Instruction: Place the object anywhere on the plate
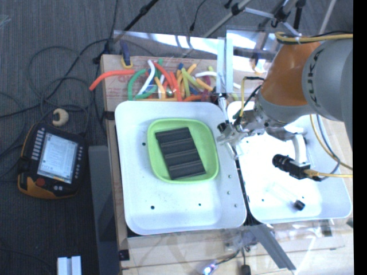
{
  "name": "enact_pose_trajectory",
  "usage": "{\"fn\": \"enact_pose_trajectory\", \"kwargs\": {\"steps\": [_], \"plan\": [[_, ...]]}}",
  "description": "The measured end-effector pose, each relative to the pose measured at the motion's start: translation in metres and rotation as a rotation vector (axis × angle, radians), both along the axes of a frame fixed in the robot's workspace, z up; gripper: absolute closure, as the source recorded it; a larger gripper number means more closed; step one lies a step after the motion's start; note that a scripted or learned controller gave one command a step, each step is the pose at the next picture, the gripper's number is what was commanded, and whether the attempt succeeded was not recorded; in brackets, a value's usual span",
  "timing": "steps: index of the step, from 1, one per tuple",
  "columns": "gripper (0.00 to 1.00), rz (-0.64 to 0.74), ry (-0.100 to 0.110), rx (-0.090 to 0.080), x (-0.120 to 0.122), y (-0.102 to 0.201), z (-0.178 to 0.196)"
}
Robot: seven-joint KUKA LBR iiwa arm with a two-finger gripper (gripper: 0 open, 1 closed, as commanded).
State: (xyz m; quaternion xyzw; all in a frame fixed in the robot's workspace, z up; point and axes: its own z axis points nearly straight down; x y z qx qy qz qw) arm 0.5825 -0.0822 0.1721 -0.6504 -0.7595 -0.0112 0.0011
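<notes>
Here, a dark ribbed block (180,152) lies flat on the green plate (155,136) in the left bin (172,216). Just beside the plate's right rim, the gripper (228,132) hangs, its hold impossible to tell.

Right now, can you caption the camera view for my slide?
Dark ridged block lies on the green plate in the left bin; arm's pincer hangs between bins.
</notes>
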Motion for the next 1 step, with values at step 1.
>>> {"fn": "enact_pose_trajectory", "kwargs": {"steps": [1], "plan": [[0.0,-0.016,0.013,-0.018,-0.0055,-0.0135,-0.0117]]}}
